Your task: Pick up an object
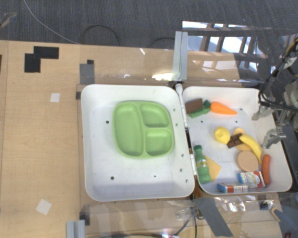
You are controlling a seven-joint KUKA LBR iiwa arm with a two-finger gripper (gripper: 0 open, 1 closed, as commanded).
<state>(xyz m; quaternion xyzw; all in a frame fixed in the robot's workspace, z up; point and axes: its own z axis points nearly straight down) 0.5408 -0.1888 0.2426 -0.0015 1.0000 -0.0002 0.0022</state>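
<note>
Grey metal fingers (262,114) of the end effector (267,127) stood apart, holding nothing, over the right bin (248,94) by its right wall. A banana (251,146) lay just left of it, untouched.

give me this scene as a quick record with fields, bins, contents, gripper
left bin: green divided plate
right bin: carrot, lemon, banana, green bottle, cheese wedge, sausage, round tan slice, small carton
gripper: at the right bin's right edge, nothing seen between its fingers
arm: enters from the right
</note>
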